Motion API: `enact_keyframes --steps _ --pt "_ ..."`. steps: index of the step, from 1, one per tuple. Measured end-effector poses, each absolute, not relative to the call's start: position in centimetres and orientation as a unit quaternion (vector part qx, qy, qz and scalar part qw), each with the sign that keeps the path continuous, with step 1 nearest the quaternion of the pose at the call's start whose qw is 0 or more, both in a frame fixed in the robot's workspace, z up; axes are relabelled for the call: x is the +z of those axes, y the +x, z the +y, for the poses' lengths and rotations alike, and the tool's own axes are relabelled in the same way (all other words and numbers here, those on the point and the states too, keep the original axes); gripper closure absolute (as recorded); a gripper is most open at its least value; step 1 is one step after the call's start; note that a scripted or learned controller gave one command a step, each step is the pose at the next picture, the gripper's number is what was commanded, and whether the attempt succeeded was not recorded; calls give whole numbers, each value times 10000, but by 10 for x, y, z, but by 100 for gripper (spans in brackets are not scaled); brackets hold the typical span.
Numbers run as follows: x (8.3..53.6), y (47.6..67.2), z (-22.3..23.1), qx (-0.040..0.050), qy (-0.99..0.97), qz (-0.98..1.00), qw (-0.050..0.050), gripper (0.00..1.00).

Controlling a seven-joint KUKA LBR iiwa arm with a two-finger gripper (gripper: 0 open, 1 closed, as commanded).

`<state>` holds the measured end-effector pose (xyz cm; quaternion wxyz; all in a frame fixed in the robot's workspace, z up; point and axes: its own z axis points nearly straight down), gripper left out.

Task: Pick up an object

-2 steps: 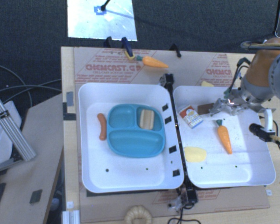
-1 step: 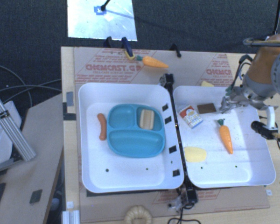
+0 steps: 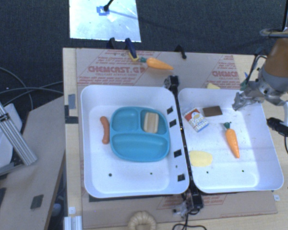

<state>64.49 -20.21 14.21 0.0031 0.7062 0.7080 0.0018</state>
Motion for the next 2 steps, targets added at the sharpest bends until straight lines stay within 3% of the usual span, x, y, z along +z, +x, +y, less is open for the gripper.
enact_keyframes --steps 2 --pt "228 645 -198 19 7050 7092 31 100"
